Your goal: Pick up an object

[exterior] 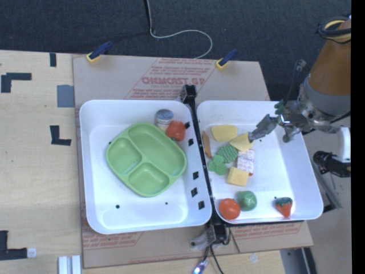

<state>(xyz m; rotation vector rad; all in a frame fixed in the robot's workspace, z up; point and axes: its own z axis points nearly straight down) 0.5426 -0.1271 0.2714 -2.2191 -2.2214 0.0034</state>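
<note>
Nearest the camera, along the near edge of the right bin (302, 170), sit three small toy foods: a red tomato (229, 208) touching a green round fruit (247, 200) on its right, and, further right and apart from them, a strawberry (284, 206) close to the bin's near right corner. A little farther in, towards the middle of that bin, lies a loose cluster: a yellow cheese block (238, 177), a pale wrapped packet (246, 162) just beyond it, a green leafy piece (218, 164) and a green ridged piece (227, 152) to the left, and a thin orange strip (206, 145) against the dividing wall. Farther still lie a yellow rounded piece (223, 132) and a yellow wedge (242, 142). The gripper (258, 132) hangs over the far right part of this cluster, its dark fingers slanting down to the left near the yellow wedge; whether they are apart or together cannot be told, and nothing is seen between them. In the left bin (94, 153) a green divided plate (146, 159) lies flat, with a red toy (176, 131) and a small can (163, 117) just beyond its far edge.
</note>
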